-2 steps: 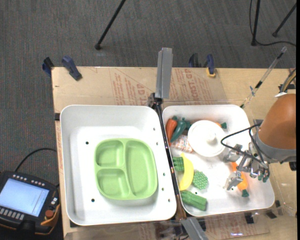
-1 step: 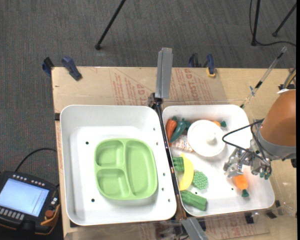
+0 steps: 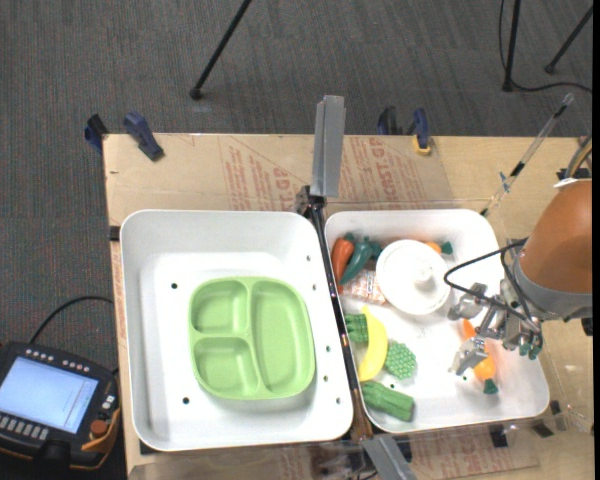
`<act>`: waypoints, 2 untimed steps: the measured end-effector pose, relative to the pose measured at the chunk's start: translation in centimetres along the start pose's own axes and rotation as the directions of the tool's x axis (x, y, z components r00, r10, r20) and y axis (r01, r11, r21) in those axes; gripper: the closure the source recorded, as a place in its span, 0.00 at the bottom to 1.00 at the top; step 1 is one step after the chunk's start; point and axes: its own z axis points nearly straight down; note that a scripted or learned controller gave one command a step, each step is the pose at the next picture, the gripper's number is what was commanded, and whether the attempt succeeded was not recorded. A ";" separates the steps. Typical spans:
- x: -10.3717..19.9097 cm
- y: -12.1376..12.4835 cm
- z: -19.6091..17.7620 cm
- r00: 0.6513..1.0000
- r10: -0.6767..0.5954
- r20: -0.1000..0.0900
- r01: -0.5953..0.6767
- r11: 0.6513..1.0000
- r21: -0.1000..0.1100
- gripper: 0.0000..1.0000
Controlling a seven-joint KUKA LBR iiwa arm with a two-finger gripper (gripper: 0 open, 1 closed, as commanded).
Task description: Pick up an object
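While the arm (image 3: 565,258) reached in over the right bin (image 3: 510,393), its gripper (image 3: 477,353) hung low at that bin's near right part, fingers pointing down toward the floor of the bin. Whether the fingers were spread or closed could not be told from the view, as cables and fittings crowded the tool.

An orange piece (image 3: 485,367) lay directly at the gripper, touching or just under its tip; no grasp could be confirmed. A second orange bit (image 3: 467,329) showed just beyond the gripper, toward the lid.

A white lid (image 3: 414,275) rested near the bin's middle, left of the gripper and apart from it. A carrot (image 3: 342,257) and a dark green pepper (image 3: 361,253) lay beyond the lid at the bin's far left. A banana (image 3: 374,343) lay well left of the gripper, with a green knobbly item (image 3: 400,359) beside it and a cucumber (image 3: 388,400) nearer the front wall.

A green tray (image 3: 252,338) with three compartments sat in the left bin (image 3: 150,258), well away from the gripper.
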 end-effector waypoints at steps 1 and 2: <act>2.9 -1.3 1.0 0.997 0.079 -0.001 -0.079 0.997 0.001 0.00; 2.8 -1.1 0.0 0.997 0.072 0.000 -0.072 0.997 0.000 1.00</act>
